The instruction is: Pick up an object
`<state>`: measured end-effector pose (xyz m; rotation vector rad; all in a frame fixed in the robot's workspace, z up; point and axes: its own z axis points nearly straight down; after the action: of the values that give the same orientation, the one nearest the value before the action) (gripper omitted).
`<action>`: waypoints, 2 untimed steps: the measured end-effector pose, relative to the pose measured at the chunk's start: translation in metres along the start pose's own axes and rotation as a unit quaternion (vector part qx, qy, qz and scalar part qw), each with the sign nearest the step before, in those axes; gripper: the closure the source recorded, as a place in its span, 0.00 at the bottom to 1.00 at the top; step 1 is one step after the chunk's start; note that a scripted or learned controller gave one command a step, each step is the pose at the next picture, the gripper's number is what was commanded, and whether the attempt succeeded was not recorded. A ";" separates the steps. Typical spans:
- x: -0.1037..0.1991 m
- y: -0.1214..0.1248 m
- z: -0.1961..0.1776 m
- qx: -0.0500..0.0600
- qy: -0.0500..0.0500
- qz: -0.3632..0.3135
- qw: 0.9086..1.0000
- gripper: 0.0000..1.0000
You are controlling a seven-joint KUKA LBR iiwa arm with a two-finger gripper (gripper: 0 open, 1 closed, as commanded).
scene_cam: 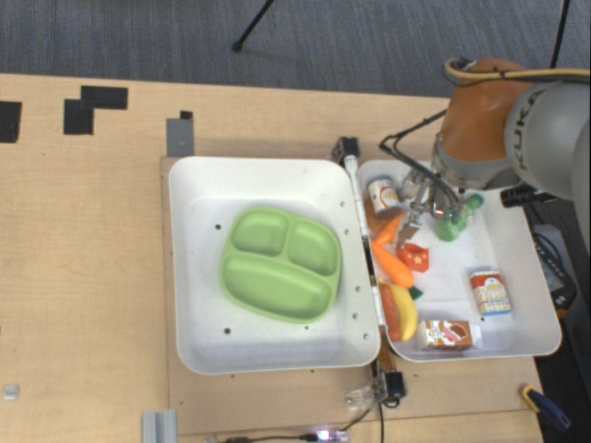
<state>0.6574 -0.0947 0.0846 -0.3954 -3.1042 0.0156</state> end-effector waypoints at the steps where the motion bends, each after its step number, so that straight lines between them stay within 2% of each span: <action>1: -0.014 -0.044 0.000 -0.007 0.004 0.026 1.000 0.00; 2: -0.023 -0.100 0.002 -0.006 -0.003 0.087 0.996 0.00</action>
<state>0.6545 -0.1969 0.0834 -0.6654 -3.0656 -0.0017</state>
